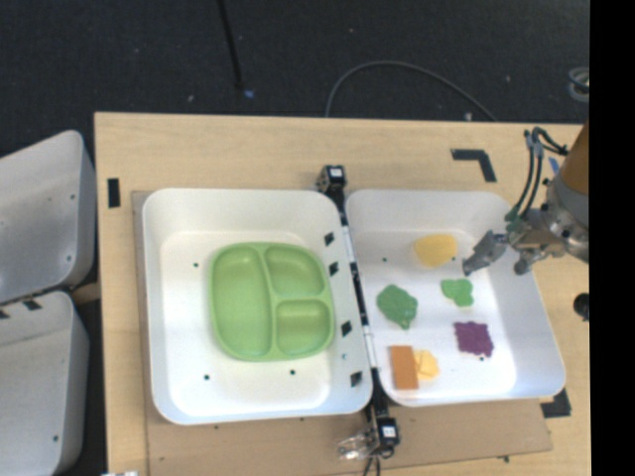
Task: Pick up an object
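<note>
camera view: I see the tool (486, 253) low over the right bin (531, 360), just right of the yellow piece (435, 249).
tool state: can't tell how wide it's set; nothing visibly in it.
targets: small green piece (457, 291) just below tool; purple piece (473, 338) further below; big green piece (397, 305) below-left.
my plan: go for the yellow piece, nearest and clear of the wall; centre over it before descending.
avoid: orange block (403, 367), touching another yellow bit.

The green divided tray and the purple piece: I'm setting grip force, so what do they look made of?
The green divided tray looks like moulded plastic: one even colour, smooth rounded compartment walls and a soft sheen. The purple piece looks soft, perhaps foam or rubbery plastic: matt with ragged edges, though it is too small to be sure.
</note>
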{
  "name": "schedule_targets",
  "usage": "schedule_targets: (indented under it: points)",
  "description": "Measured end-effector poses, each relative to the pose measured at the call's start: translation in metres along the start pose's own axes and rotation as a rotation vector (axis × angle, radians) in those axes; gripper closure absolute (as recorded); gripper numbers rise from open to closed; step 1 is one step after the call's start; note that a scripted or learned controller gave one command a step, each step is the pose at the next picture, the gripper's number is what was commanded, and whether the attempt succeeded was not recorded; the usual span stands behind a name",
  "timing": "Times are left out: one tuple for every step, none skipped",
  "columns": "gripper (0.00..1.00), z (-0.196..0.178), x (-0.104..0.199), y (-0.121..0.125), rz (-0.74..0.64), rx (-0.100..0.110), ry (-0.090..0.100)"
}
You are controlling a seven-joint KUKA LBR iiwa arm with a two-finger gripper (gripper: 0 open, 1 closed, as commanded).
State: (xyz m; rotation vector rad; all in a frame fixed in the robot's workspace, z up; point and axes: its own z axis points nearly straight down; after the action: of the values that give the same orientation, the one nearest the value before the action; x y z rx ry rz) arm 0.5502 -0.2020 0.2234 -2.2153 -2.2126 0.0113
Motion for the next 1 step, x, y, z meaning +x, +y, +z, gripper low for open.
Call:
schedule_targets:
  points:
    - [0.0,-0.0056,0.0004,0.0022,-0.003,-0.01,-0.003]
